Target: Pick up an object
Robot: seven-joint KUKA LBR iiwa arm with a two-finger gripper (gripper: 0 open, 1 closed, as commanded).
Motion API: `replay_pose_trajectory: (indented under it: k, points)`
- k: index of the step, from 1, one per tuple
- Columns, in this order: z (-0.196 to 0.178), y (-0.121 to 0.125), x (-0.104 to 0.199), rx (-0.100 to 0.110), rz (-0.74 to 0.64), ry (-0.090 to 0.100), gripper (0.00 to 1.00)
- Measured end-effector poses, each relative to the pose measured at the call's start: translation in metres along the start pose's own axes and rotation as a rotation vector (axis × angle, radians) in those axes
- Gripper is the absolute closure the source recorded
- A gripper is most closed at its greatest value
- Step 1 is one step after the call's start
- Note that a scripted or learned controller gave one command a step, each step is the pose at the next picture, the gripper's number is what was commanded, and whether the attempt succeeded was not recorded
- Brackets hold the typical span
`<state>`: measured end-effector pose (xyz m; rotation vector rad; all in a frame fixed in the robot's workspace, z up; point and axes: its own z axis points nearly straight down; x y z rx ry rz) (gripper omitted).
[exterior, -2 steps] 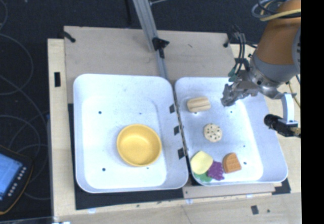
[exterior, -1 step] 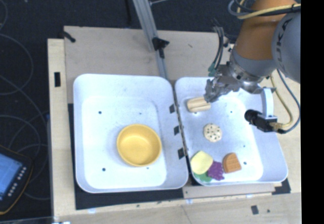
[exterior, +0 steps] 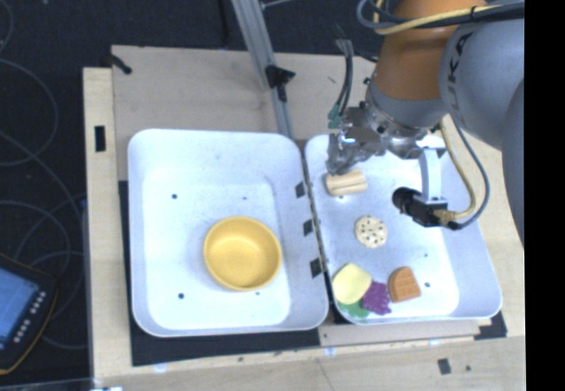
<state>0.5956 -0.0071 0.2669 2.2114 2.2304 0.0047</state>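
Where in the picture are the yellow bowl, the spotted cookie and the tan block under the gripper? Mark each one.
yellow bowl (exterior: 241,252): camera view, left bin, on the inside bottom of the bowl.
spotted cookie (exterior: 371,231): camera view, right bin, on its top face.
tan block (exterior: 346,184): camera view, right bin, on its upper side.

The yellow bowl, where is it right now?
The yellow bowl sits in the left bin, toward its lower right part, across the divider from the cookie.

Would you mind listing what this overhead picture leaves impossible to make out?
- Gripper: the wrist above hides whether it grips the tan block.
- Green item: mostly covered by the yellow piece and purple piece; identity unclear.
- Right bin: far corner hidden beneath the arm.
- Cookie: too small for detail.
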Motion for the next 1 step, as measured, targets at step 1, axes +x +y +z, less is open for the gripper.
replay_pose_trajectory:
  k: [1]
  points:
    - [-0.0031, -0.0023, 0.0524, -0.001, 0.0, 0.0, 1.0]
